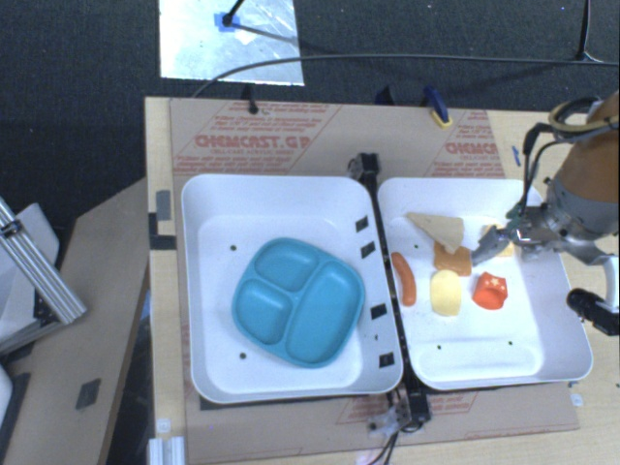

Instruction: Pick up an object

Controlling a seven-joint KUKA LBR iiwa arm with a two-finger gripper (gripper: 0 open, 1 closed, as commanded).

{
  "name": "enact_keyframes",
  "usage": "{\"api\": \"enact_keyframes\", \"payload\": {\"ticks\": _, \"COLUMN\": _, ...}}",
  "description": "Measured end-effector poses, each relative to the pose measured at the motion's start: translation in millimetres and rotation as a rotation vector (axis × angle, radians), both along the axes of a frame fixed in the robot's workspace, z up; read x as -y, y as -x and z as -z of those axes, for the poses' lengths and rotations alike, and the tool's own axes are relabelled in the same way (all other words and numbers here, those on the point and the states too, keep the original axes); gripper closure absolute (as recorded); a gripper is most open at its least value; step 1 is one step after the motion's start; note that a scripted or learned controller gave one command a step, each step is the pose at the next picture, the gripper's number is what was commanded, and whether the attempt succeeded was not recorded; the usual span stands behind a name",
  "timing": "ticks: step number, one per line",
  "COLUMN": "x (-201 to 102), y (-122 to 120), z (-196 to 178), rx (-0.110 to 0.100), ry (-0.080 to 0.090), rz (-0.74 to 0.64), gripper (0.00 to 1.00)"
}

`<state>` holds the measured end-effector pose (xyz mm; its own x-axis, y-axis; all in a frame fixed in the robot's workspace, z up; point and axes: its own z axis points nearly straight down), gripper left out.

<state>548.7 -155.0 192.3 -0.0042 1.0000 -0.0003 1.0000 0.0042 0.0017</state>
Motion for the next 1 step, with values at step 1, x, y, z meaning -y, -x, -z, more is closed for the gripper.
{"api": "enact_keyframes", "payload": {"ticks": 1, "x": -0.8, "y": 0.3, "z": 41.5, "rx": -0.004, "ry": -0.001, "rz": 0.002, "gripper": 0.0}}
